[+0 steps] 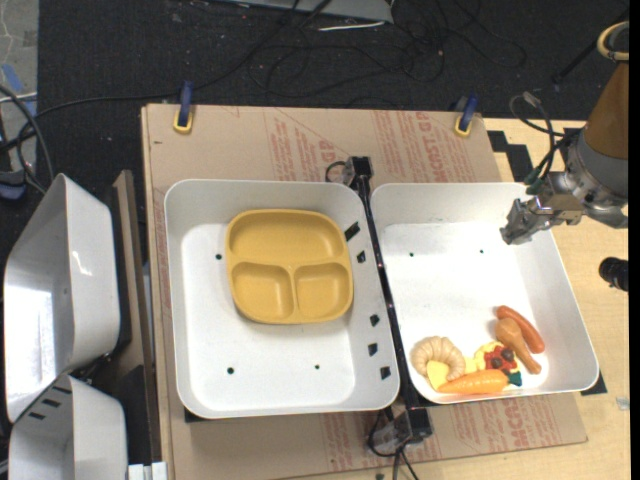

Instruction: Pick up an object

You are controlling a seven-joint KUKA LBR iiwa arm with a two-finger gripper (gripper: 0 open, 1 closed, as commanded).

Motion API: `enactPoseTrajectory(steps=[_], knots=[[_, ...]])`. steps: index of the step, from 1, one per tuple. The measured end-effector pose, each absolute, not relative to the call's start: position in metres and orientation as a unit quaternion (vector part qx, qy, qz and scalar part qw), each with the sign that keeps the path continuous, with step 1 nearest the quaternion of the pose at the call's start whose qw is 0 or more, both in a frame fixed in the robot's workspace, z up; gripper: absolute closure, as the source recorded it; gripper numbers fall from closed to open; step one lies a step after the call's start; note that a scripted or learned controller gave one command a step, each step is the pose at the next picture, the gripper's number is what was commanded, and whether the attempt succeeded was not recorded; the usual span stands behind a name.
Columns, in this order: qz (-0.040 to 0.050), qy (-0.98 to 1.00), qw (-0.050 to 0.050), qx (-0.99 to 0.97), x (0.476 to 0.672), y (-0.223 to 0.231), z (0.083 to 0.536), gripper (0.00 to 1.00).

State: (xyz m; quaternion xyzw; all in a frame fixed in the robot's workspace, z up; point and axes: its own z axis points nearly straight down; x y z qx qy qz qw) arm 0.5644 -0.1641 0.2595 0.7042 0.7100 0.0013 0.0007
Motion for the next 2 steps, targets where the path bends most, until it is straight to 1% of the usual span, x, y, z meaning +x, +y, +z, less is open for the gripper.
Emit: enactPoseTrajectory(steps=[2], knots=[[0.0000,0.710,-0.001,0.704,0.578,-0.056,0.233,1.00]])
